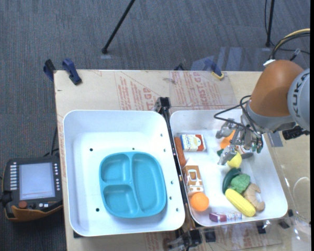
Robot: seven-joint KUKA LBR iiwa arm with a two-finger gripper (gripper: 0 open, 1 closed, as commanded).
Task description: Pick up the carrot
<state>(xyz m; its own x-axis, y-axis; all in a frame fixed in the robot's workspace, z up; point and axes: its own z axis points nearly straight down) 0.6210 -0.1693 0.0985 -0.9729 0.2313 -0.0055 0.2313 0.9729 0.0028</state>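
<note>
A dark grey carpeted floor surrounds the pale wooden table (125,88), which carries two shallow white bins side by side. The left white bin (76,140) holds a teal plastic divided plate (132,184). The right white bin (275,177) is crowded with toy food: a small orange-labelled box (192,142), a second flat carton (193,179), a round orange fruit (199,201), a green leafy vegetable (237,182), a yellow corn cob (239,202) and a small yellow lemon-like piece (234,160).

The grey arm with its orange band (275,90) reaches in from the right, and its metal end effector (239,145) sits low over the upper right part of that bin. A sliver of orange, most likely the small orange carrot (228,139), shows right at the left side of the end effector, largely hidden by it. Whether the fingers are spread or closed around it cannot be told from this angle.

As a judgement, the task is at the grasp stage: the arm has reached the carrot's spot, but no secure hold or lift is evident, so closing and raising remain.
</note>
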